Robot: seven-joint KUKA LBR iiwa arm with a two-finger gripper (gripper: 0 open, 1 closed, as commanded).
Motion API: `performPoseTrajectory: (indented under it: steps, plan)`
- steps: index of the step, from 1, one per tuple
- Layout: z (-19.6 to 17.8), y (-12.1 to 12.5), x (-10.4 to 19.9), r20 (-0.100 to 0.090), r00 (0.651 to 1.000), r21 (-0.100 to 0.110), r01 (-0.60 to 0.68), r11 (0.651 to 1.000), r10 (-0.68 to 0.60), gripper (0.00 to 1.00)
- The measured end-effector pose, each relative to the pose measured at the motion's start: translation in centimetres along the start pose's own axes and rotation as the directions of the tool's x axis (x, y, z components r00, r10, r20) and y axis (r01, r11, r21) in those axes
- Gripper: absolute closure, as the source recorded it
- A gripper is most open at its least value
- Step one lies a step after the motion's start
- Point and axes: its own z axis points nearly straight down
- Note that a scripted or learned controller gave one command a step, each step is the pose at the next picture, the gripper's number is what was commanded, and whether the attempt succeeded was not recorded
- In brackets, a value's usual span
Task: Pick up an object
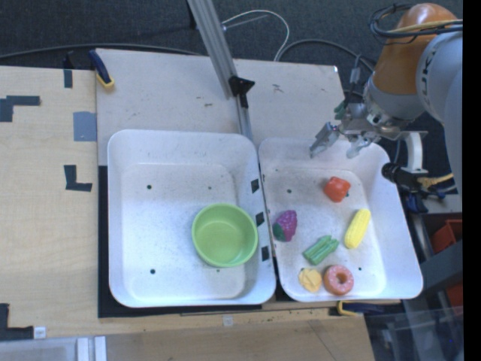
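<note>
- A grey robot arm (421, 59) with an orange band reaches in from the right, above the far end of the right bin (398, 232).
- Its hand (337, 146) hangs over the far rim of the right bin, its two fingers spread apart with nothing between them.
- The right bin is a shallow white tray on a pale wooden counter (45, 201); it touches the left bin (128, 201) along one side.
- A red pepper toy (337, 189) lies in the right bin, nearest the hand, just below and slightly right of it, not touching it.
- A yellow corn cob (357, 228) lies below the pepper, tilted, towards the right bin's right wall.
- A purple grape bunch (285, 224) sits near the right bin's left wall.
- A green pod-like vegetable (321, 249) lies between the grapes and the corn, slightly nearer the front.
- A pink-iced doughnut (338, 280) and a small yellow toy (310, 280) sit side by side at the right bin's front edge.
- A green bowl (224, 235) stands upright in the left bin, in the front corner closest to the right bin.
- A grey metal pole (214, 40) rises from the far end of the seam between the bins.
</note>
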Motion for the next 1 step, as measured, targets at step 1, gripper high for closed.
performPoseTrajectory:
  steps: [1]
  plan:
    - [0.00, 0.00, 0.00, 0.000, 1.000, 0.000, 0.000, 1.000, 0.000, 0.00]
